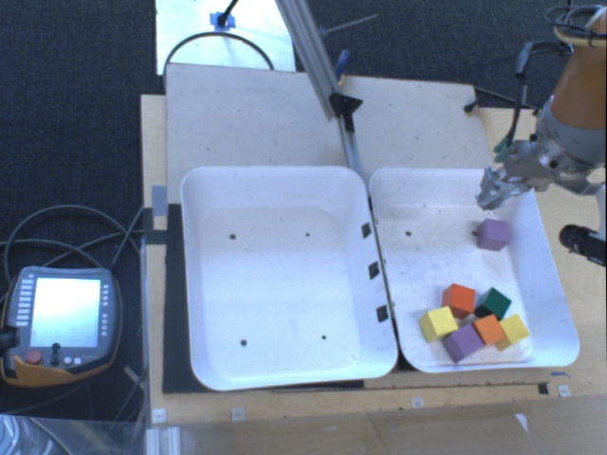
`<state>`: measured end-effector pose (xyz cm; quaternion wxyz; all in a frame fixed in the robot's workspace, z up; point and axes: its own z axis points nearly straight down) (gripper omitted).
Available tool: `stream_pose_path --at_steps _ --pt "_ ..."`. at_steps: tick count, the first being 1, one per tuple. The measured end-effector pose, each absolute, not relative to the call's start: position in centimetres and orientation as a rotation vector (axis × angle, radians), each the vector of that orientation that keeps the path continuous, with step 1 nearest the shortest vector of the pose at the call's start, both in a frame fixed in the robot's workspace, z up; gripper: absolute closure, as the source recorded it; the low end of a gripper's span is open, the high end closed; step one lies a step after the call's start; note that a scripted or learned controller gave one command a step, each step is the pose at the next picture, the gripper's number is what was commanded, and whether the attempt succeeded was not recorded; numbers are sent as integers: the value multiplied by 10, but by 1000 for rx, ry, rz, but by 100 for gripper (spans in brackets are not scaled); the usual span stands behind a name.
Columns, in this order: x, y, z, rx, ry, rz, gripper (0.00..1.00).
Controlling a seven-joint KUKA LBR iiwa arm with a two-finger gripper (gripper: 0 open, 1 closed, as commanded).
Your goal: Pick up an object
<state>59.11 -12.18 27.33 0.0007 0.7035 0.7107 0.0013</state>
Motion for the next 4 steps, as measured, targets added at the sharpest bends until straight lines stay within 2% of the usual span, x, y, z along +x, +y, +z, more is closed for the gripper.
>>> stream_pose_path --at_steps 1,2,4 --pt "587 -69 273 2210 2233 4 100" --pt "594 -13 274 2208 2233 6 100" --pt "602 91 232 2211 2234 3 100"
